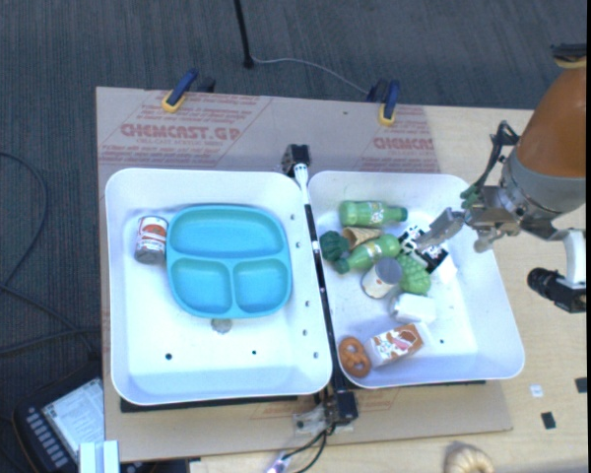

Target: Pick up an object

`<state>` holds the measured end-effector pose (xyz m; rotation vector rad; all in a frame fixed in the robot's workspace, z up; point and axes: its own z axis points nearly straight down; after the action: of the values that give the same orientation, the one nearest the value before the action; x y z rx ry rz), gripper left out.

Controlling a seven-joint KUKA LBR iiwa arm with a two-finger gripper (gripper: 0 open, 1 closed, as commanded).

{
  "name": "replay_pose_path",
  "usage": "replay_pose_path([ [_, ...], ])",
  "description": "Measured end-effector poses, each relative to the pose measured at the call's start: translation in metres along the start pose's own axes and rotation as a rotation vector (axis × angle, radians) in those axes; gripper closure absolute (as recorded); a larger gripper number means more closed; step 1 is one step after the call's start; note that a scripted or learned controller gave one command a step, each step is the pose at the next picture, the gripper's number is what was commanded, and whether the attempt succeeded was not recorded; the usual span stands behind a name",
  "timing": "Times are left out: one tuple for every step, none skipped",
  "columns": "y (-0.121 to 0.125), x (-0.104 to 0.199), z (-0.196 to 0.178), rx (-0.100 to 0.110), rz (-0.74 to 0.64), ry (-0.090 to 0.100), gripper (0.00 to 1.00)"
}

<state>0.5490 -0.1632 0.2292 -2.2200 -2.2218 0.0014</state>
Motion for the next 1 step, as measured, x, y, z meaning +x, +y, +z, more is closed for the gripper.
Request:
replay_pose_path([
  [0.0010,0.0091,0.1108,-0.001,0.001,0.000,0.00],
])
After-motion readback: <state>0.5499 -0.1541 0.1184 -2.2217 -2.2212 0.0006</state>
